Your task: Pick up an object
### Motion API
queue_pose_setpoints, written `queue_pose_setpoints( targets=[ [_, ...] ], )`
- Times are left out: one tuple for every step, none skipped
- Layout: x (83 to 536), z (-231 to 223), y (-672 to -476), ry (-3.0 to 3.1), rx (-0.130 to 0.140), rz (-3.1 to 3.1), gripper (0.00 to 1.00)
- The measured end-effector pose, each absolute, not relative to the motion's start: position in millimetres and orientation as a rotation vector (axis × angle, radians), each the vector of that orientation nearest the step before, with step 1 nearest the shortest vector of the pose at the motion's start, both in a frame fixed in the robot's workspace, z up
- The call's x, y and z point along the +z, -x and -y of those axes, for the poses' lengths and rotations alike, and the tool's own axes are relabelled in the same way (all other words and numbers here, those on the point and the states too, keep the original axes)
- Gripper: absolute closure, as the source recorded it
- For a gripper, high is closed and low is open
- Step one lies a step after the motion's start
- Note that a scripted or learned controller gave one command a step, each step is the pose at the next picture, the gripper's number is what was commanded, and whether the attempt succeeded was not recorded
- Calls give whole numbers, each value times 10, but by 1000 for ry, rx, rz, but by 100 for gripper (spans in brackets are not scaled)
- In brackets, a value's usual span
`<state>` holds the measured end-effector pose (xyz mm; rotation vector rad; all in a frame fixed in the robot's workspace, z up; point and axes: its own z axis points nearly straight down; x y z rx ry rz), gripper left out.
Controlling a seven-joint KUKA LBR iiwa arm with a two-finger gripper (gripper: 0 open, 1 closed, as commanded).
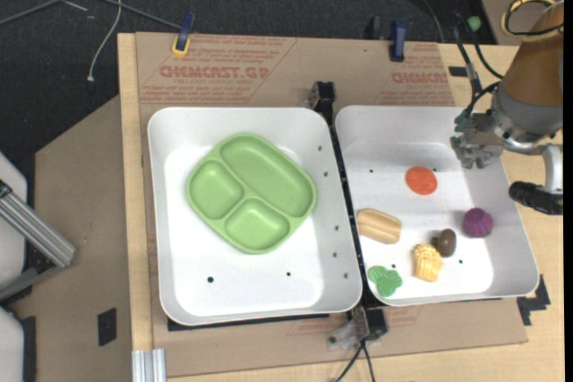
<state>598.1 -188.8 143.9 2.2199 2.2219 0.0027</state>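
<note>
Orange tomato [422, 181] lies near the jaws [474, 158], whose gap I cannot tell, perhaps hidden.

Green divided plate [252, 191] in left bin [170, 219] (blue clamps [185, 31] behind).

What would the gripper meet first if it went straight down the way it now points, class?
Most likely the bare white floor of the right bin. The gripper hangs over its upper right part, and the orange ball lies off to its left, apart from it. Depth is hard to judge from this slanted view.
</note>
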Motion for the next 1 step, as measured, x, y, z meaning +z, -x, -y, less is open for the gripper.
queue_pose_setpoints(
  targets=[
    [2091,1882,-6004,-2214,6,-2218,100]
  ],
)
